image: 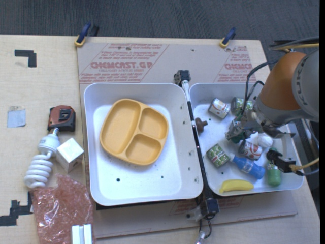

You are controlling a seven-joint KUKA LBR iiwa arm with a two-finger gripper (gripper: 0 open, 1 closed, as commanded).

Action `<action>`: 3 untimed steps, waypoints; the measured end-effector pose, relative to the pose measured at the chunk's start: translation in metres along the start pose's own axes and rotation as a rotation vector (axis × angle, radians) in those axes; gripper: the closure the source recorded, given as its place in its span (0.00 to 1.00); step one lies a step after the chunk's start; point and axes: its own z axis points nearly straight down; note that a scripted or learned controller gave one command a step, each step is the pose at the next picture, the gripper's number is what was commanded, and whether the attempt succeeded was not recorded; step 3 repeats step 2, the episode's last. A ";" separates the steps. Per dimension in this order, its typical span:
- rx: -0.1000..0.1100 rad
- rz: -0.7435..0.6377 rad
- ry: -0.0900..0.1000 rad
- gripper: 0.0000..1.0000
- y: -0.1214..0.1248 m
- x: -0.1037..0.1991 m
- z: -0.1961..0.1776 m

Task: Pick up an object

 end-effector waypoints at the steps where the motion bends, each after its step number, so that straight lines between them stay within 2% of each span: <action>1: 0.001 -0.002 0.001 1.00 -0.066 0.033 -0.104; 2: 0.001 -0.003 0.000 1.00 -0.010 0.073 -0.090; 3: 0.001 -0.003 0.000 1.00 -0.010 0.073 -0.090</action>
